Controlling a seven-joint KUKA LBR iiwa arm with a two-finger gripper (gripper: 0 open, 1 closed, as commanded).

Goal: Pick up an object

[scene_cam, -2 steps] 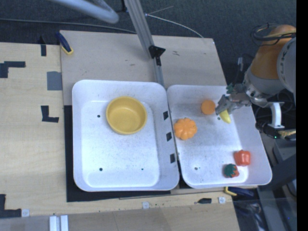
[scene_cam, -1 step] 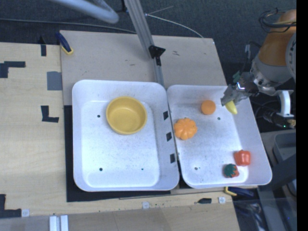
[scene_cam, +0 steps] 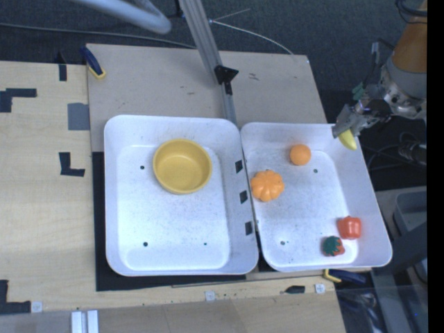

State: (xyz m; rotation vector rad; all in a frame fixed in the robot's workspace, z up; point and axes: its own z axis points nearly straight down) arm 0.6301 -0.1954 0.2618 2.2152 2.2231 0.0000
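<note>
My gripper (scene_cam: 346, 132) at right bin's (scene_cam: 361, 186) upper-right rim — jaws pinching a small yellow object (scene_cam: 348, 141), orange ball (scene_cam: 300, 155) nearby.

Small yellow object (scene_cam: 348, 141), held between the gripper (scene_cam: 346, 132) fingers, raised just above the right bin's (scene_cam: 361, 186) upper right rim

bowl (scene_cam: 182, 166): yellow | bins (scene_cam: 132, 207): white, finely speckled | pumpkin (scene_cam: 267, 185), right of bowl: orange | ball (scene_cam: 300, 155): orange | pepper (scene_cam: 349, 227): red | small item (scene_cam: 333, 245) beside pepper: green-red | counter (scene_cam: 41, 207): tan, dark tape marks
</note>
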